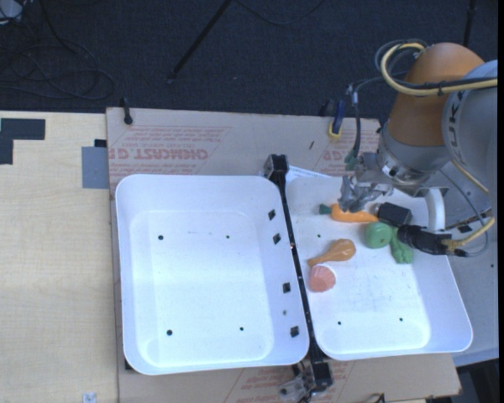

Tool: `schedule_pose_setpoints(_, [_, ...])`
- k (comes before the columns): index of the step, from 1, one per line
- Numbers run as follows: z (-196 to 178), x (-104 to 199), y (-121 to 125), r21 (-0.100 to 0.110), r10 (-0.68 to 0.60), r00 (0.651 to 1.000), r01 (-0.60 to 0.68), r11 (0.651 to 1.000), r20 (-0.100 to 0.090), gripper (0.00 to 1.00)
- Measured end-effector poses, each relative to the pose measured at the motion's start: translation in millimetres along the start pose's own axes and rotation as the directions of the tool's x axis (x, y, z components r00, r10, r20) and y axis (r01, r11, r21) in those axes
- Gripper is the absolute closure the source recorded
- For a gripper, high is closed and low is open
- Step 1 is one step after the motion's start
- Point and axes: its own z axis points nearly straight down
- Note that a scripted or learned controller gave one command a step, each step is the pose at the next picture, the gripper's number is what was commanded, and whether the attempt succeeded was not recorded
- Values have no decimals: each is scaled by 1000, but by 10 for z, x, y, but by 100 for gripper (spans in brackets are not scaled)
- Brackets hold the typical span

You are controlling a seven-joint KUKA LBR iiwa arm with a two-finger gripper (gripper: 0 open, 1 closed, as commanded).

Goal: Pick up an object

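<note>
Hanging low over the far part of the right bin [378,313], the pincer [353,196] is seen just above an orange carrot-shaped piece [359,217], which lies flat on the bin floor with its length running across the view. Whether the pincer is wide or narrow cannot be told, and nothing is seen held in it; contact with the orange piece cannot be judged either. Just to the right of that piece a round green piece [377,235] is found, with a smaller green piece [402,252] close beside it towards the bin's right wall. Nearer the camera, a tan drumstick-shaped piece [336,252] is laid at a slant, and a pink round piece [322,280] is placed just beside its thin end, near the wall shared by the two bins. The left bin [202,267] is set against the right one, with a black strip [289,246] running between them. Both bins are carried on a cardboard sheet [193,141] printed in red, which rests on a pale wooden bench [42,267].
</note>
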Motion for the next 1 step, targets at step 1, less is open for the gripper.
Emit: schedule_pose_setpoints(1, [4,51,10,-1,-7,1000,7,1000,-2,0])
